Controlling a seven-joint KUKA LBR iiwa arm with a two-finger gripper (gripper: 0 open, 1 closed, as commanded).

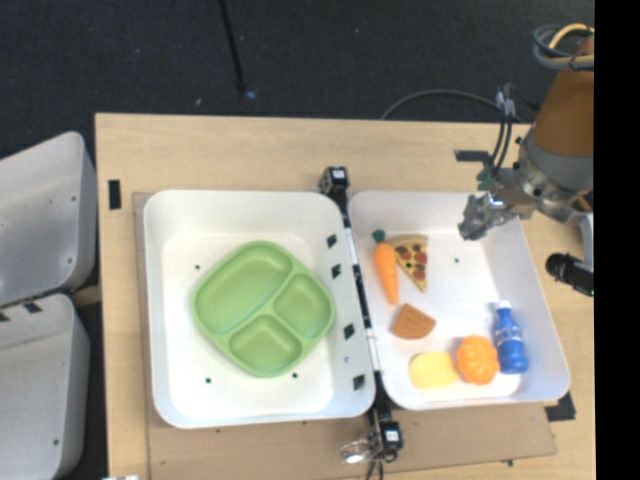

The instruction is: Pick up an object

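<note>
Pincer (476, 218) hangs over the right bin (530, 268) near its two o'clock corner, seemingly holding nothing; its tip is blurred, so I cannot tell its spread. Candidates lie loose toward seven o'clock: pizza slice (412, 259), toy carrot (386, 272), brown wedge (412, 322). Farther, at six, sits the blue bottle (509, 338).

Right bin (455, 383): toys crowd left side and front edge; middle and back right corner open. Green plate (263, 308) fills left bin (165, 368) middle.
</note>
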